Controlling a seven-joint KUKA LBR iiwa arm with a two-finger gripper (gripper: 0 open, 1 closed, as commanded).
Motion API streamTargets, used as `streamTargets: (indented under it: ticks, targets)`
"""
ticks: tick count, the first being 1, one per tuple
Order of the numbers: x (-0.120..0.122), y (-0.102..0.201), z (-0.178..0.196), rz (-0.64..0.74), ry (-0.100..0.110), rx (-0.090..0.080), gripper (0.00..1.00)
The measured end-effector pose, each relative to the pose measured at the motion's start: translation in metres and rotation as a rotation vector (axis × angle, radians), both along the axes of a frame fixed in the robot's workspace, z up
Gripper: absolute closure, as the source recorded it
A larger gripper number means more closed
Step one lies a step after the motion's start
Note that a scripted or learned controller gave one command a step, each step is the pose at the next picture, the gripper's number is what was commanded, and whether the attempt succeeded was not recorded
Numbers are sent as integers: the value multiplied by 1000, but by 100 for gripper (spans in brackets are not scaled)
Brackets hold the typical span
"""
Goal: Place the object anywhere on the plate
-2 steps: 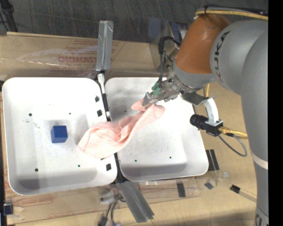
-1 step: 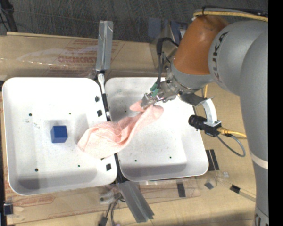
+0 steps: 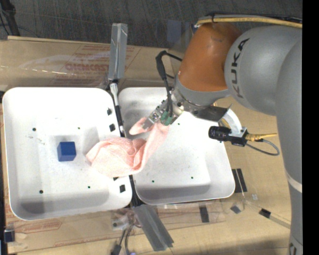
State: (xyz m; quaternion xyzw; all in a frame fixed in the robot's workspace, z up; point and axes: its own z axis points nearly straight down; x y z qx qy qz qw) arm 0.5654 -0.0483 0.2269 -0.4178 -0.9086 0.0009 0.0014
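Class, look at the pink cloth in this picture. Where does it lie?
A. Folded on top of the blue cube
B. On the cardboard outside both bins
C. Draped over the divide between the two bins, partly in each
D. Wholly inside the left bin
C: the pink cloth spreads from the left bin across the rims into the right bin, apart from the blue cube.

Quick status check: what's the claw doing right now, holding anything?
Claw: shut on the pink crumpled cloth, pinching its upper end; the rest drapes across the divide between the two bins.
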Motion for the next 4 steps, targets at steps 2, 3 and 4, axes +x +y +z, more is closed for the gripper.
streamTargets:
  ticks: [2,3,4]
  targets:
    - [-11,106,-7,812,-4,1,100]
    - [-23,154,-11,866,-3,2,100]
    - [-36,204,-1,868,-4,1,100]
